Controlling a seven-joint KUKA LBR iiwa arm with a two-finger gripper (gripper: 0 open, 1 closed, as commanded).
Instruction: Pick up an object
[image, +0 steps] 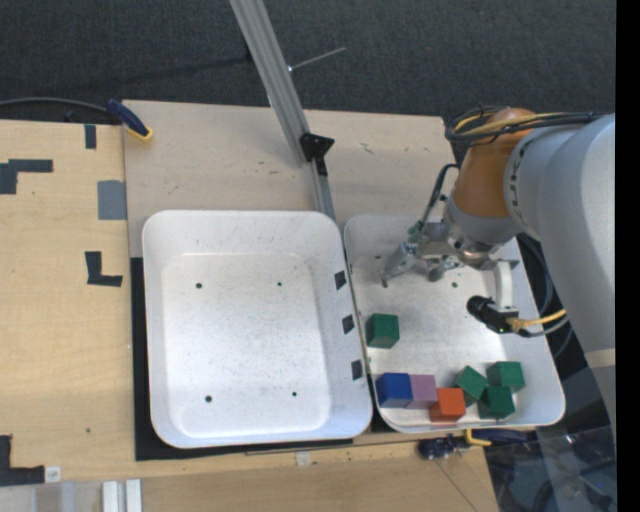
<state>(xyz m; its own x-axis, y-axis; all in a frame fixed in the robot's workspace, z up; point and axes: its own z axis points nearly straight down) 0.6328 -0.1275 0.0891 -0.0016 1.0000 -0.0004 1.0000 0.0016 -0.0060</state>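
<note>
Several small blocks lie in the right bin (440, 312). A green cube (382, 330) sits alone near the bin's left wall. Along the front edge are a blue cube (394, 389), a lilac cube (423, 389), an orange cube (449, 403) and three green blocks (494, 388) bunched at the front right. My gripper (393, 269) hangs over the back left part of the right bin, behind the lone green cube and apart from it. I see no block at its tip.
The left bin (245, 325) stands beside the right one, separated by a shared rim with black clips. A slanted metal rail (285, 95) runs down to the back between the bins. A black cable connector (490, 312) hangs over the right bin's right side.
</note>
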